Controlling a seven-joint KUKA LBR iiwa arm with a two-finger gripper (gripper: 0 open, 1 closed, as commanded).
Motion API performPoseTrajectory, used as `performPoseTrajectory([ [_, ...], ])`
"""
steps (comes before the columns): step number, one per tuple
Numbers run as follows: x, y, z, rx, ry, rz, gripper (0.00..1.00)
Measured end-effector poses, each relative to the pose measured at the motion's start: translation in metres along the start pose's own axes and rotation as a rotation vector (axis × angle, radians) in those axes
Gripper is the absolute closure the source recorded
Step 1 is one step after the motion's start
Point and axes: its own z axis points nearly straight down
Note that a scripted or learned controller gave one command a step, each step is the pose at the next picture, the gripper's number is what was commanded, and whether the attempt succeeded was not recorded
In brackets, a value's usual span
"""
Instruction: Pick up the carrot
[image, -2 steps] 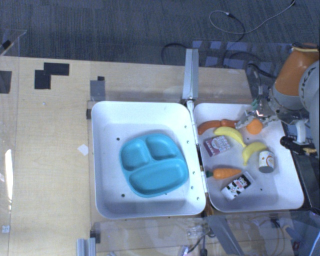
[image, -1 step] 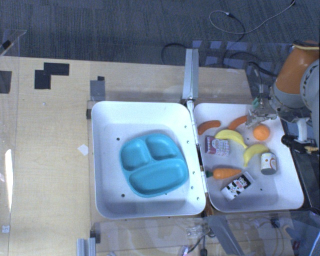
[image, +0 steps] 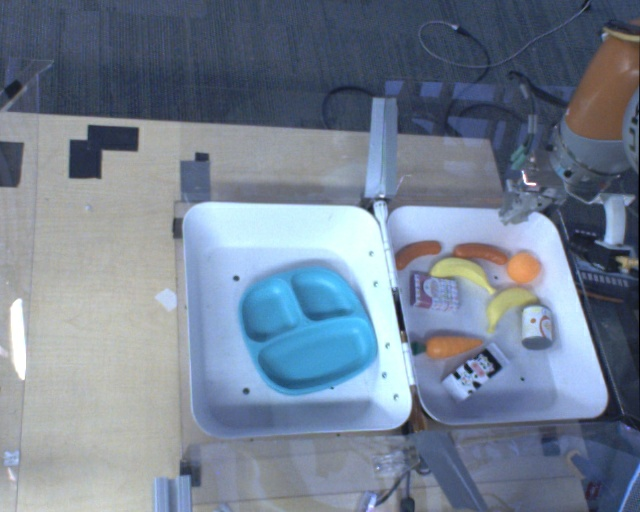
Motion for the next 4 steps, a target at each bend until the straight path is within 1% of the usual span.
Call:
performPoseTrajectory([
  [1,0.0,0.0,0.0,0.001,0.0,-0.001,0.0],
  [2,-0.037,0.009,0.107,-0.011,-0.003,-0.13,0.0],
  [3,-0.047,-0.046,0.124,0.002,0.001,-0.119,0.0],
  [4,-0.046,-0.043,0.11,-0.009,0.0,-0.12,1.0],
])
